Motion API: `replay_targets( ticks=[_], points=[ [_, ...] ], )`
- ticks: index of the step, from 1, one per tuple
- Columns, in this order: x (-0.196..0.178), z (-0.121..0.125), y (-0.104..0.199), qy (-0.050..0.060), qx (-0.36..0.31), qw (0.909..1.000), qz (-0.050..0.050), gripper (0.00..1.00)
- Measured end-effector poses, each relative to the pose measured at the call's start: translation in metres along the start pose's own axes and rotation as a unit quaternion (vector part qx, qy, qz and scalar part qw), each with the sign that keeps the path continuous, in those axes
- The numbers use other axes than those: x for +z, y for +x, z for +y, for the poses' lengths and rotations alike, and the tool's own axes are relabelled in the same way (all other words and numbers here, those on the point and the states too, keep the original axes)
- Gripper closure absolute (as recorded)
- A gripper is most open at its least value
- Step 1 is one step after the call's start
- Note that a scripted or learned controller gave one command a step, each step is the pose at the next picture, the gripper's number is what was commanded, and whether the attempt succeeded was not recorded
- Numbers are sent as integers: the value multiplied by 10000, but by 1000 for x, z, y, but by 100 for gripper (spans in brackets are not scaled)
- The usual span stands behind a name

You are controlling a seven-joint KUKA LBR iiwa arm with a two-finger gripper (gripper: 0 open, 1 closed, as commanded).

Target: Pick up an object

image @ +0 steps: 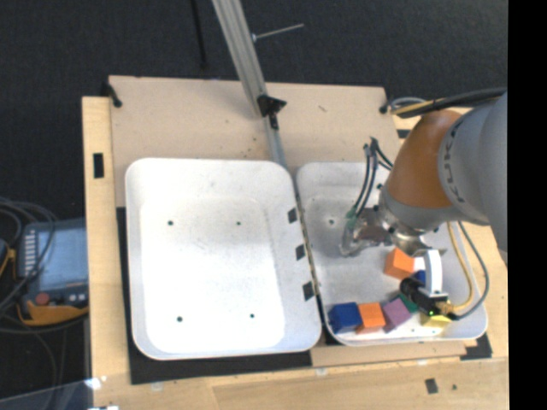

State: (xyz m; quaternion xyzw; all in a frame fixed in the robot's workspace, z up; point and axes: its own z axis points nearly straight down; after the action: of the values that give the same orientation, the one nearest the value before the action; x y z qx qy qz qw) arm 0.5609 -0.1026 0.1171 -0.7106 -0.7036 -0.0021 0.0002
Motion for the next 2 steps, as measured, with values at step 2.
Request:
replay_targets(
  ticks=[2],
  points=[
    [-102, 5, 1, -21, -67, 10000, -18, 100]
  ],
)
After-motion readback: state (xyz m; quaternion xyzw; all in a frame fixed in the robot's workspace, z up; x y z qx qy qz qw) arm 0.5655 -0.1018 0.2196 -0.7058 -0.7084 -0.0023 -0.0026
